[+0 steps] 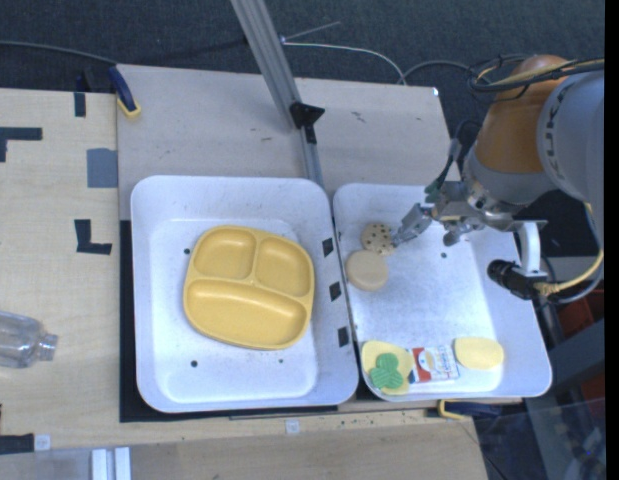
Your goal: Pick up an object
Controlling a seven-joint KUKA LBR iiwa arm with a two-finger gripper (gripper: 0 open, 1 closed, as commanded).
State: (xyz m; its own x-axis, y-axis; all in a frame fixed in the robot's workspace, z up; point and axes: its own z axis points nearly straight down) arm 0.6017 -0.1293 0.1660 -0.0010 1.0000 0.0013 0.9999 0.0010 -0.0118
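**Spotter:** What have you got nearest the claw?

**Operator:** I see a speckled cookie in the upper left part of the right bin, close to the wall shared with the other bin. Just below it, touching or nearly so, lies a plain tan disc. The claw hangs just to the right of the cookie, its tip pointing down and left toward it. I can't tell from here whether its fingers are spread or closed; they read as one dark grey shape. I see nothing held between them.

**Spotter:** And the rest of that bin?

**Operator:** Along the bottom edge, left to right: a yellow piece with a green leafy item on it, a small flat packet with red and white print, and a pale yellow rounded object. All three are well apart from the claw.

**Spotter:** Left bin?

**Operator:** The left bin carries a yellow divided plate with three compartments, sitting about in the middle.

**Spotter:** Anything around them?

**Operator:** The arm comes in from the right, orange band above the wrist. A metal bar runs at a slant from the top down to the bins' upper edge. On the bench at far left lies a clear plastic bottle on its side.
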